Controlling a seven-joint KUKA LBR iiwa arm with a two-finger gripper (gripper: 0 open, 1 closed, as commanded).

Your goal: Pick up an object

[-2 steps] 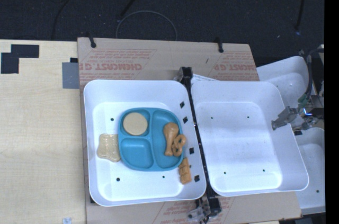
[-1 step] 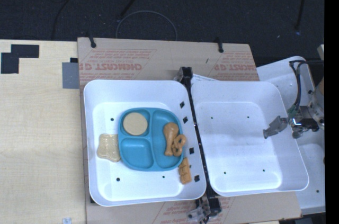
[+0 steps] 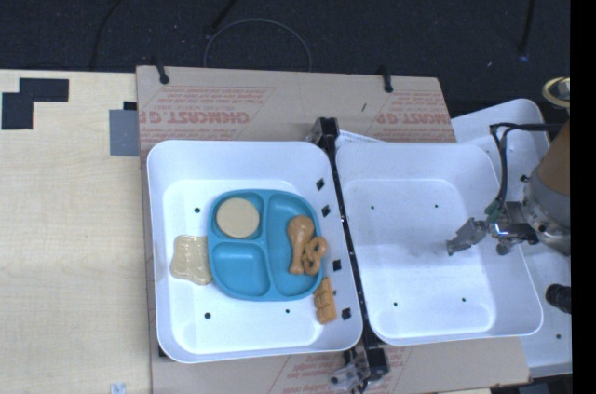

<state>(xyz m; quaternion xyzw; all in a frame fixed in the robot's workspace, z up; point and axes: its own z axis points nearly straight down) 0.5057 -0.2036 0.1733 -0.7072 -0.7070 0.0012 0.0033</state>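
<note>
A blue sectioned plate (image 3: 247, 271) lies in the left bin (image 3: 177, 169). On it sit a round tan cracker (image 3: 237, 217) and a brown pretzel-like piece (image 3: 305, 245). A pale toast-shaped piece (image 3: 191, 259) rests against the plate's left edge. A small orange-brown chunk (image 3: 324, 301) lies just off the plate's lower right corner. My gripper (image 3: 477, 236) hangs over the right side of the right bin (image 3: 419, 327), far from all these objects, with nothing between its fingers that I can see.
A black divider clamp (image 3: 340, 234) runs between the two bins. Brown cardboard (image 3: 279, 108) lies under them. The arm's grey body (image 3: 554, 197) and cables stand at the right edge. Light wood benchtop (image 3: 65, 243) stretches to the left.
</note>
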